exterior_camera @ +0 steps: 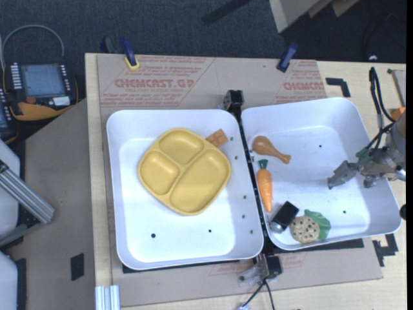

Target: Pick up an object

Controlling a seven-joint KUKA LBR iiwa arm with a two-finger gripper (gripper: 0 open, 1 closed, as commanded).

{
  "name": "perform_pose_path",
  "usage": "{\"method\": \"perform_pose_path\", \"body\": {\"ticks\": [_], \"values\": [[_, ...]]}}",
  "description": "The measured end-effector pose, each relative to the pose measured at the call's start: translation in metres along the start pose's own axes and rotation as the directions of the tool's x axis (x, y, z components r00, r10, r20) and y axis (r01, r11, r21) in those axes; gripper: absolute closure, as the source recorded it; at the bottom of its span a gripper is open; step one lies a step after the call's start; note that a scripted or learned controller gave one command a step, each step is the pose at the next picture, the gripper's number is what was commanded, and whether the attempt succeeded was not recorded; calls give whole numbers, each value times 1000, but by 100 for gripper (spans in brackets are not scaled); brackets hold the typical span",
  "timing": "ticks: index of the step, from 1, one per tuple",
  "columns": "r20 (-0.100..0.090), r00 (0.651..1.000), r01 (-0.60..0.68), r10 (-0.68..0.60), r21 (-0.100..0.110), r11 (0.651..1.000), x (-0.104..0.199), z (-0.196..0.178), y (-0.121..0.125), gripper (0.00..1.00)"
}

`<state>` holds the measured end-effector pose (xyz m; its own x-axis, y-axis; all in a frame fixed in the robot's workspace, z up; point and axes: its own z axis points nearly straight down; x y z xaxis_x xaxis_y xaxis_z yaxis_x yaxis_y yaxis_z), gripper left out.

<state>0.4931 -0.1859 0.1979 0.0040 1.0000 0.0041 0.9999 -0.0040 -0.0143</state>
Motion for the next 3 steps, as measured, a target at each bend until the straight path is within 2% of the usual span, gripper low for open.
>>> {"method": "perform_pose_path", "body": {"ticks": [1, 2, 3], "values": [[3, 1000, 4, -4, -12, 1000, 0, -6, 3, 0], [1, 1000, 3, -3, -6, 1000, 0, 50, -7, 0], [6, 1000, 0, 0, -14, 1000, 6, 106, -9, 0]]}}
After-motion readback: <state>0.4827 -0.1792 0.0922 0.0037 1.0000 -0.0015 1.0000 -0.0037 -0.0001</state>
